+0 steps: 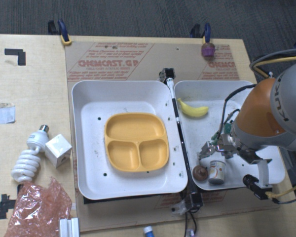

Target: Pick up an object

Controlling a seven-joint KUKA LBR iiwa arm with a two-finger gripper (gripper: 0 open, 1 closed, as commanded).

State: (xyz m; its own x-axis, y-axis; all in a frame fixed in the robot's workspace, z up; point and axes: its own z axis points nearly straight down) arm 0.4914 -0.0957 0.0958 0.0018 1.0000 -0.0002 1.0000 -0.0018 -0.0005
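In the right bin a yellow banana lies near the far left corner. A small brown round object and a small white can on its side sit side by side at the near edge. My gripper hangs low over the right bin, just above and behind those two objects and well to the near side of the banana. The arm's grey and orange wrist covers the right half of this bin.
The left bin holds a yellow divided plate. Left of the bins on the bench lie a spiral light bulb, a white cube and a crumpled pink bag. A purple object sits behind the right bin.
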